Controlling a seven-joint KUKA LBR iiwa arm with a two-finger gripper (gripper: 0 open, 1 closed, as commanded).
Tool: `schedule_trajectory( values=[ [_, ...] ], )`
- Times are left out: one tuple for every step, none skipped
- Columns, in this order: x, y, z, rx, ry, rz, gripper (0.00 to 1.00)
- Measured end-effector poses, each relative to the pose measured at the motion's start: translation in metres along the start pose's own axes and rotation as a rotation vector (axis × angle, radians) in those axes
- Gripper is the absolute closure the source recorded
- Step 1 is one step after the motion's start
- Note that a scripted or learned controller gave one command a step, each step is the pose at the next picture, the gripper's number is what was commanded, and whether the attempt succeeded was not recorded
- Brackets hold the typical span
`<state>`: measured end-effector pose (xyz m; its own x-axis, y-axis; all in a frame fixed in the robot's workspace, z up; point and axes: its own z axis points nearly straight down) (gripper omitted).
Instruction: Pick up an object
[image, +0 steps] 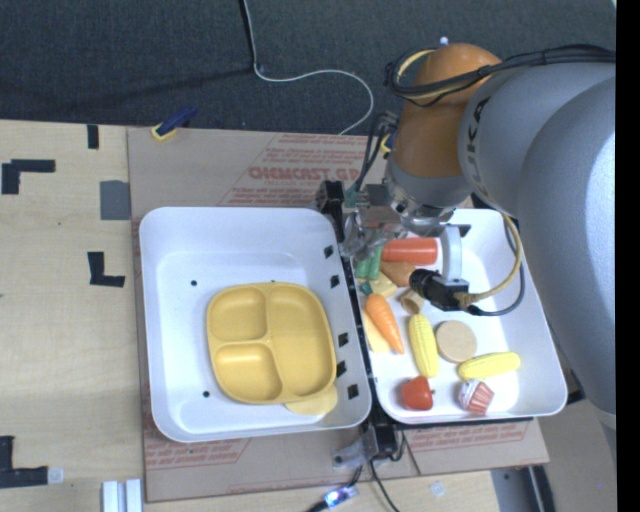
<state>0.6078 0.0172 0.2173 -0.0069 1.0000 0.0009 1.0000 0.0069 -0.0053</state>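
My gripper (385, 248) reaches down into the upper left part of the right bin (530, 330), over a cluster of toy food. Just under it lie a red-orange cylinder (410, 250) and a small green piece (368, 266). Further forward in that bin are an orange carrot (383, 320), a corn cob (423, 343), a tan round disc (457, 340), a yellow banana-like piece (488, 365), a red tomato (416, 394) and a red-and-white piece (476, 397). The wrist hides the fingers.
The left bin (165, 300) holds a yellow divided plate (270, 340) with a pale yellow piece (310, 403) at its front edge. A cable (310, 75) runs across the dark floor behind the bench. The big grey arm (560, 200) covers the right bin's far right side.
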Motion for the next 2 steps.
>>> schedule_trajectory(
  values=[
    [0.0541, 0.0097, 0.0043, 0.0, 0.0, 0.0, 1.0],
    [0.0548, 0.0099, 0.0032, 0.0, -0.002, 0.005, 1.0]
  ],
)
